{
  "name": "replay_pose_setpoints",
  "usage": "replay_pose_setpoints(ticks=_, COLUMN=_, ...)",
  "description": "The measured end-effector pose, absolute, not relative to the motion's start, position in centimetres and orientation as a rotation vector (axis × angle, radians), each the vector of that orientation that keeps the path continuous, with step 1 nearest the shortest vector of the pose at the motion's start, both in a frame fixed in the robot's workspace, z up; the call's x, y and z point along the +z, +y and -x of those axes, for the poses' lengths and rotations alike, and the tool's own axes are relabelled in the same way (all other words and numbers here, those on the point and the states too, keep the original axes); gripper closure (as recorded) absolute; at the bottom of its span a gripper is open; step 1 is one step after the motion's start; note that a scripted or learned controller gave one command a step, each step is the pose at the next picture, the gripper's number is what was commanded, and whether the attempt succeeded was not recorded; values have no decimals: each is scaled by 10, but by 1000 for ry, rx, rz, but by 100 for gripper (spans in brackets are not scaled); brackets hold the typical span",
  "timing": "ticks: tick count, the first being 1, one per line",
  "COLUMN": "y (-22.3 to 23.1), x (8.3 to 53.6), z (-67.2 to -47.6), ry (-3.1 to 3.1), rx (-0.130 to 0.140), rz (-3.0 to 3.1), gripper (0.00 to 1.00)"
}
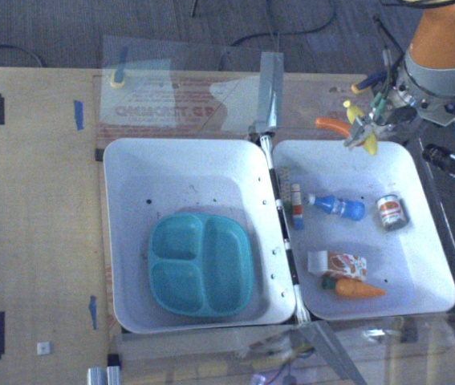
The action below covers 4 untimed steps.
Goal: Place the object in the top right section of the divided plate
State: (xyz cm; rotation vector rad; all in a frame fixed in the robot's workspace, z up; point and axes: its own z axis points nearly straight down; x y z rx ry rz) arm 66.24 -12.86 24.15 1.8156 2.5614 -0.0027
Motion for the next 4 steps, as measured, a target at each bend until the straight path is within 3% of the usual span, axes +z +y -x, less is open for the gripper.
replay_pose_setpoints(ticks=1, y=-56, x=229, z=-596, ry=2405, rx=-2, rz=-2026, gripper=100)
replay_pose_setpoints(ticks=2, y=12, x=183, z=-610, ry=2562, rx=-2, rz=-1824, gripper=100)
replay_pose_setpoints(ticks=3, y=6, x=183, z=-625, ry=2499, rx=1, rz=-1903, gripper=100)
replay_pose_setpoints(ticks=4, y=2, x=183, z=-629, ry=2490, rx=1, rz=-1914, gripper=100)
